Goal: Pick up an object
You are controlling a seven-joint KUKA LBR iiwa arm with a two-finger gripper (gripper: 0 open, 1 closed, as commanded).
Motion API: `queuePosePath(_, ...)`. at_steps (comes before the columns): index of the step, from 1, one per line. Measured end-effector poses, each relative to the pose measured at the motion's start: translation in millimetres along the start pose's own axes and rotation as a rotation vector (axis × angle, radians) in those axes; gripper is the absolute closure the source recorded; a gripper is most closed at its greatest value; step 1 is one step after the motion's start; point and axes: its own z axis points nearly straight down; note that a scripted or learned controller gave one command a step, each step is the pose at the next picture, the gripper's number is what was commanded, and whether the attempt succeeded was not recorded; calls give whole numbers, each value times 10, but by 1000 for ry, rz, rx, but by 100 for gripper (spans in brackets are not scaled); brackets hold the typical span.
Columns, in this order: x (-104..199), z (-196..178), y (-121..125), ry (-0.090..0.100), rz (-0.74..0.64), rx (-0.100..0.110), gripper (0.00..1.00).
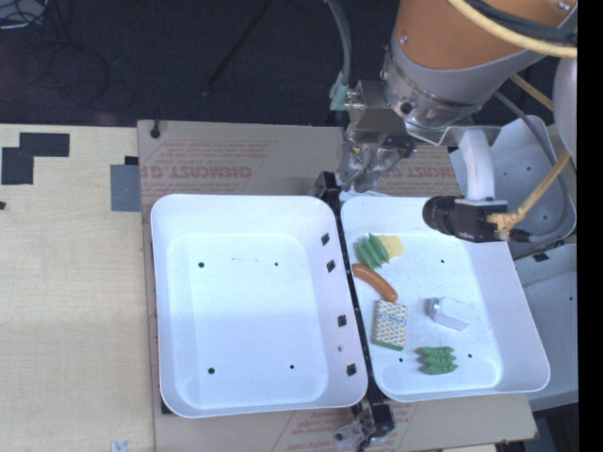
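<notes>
Above the far rim of the right bin (528, 347) hangs the gripper (363, 175), under the grey wrist and the orange band of the arm (452, 26). Its jaws point down near the dividing edge between the two bins, and whether they are open or closed cannot be told, because they are small and blurred against the cardboard (236, 158). No object is seen between them. All the objects lie in the right bin: a green and yellow item (377, 249) near the far left corner, an orange sausage-like piece (374, 282) just beside it, a small patterned packet (389, 325) nearer the camera, a grey block (447, 313) toward the middle, and a green pod-like item (436, 360) near the front. The left bin (170, 252) sits beside it on the bench (66, 299).
</notes>
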Motion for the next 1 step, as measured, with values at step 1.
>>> queuePosePath(1,-5,-94,3,-1,-1,3,100)
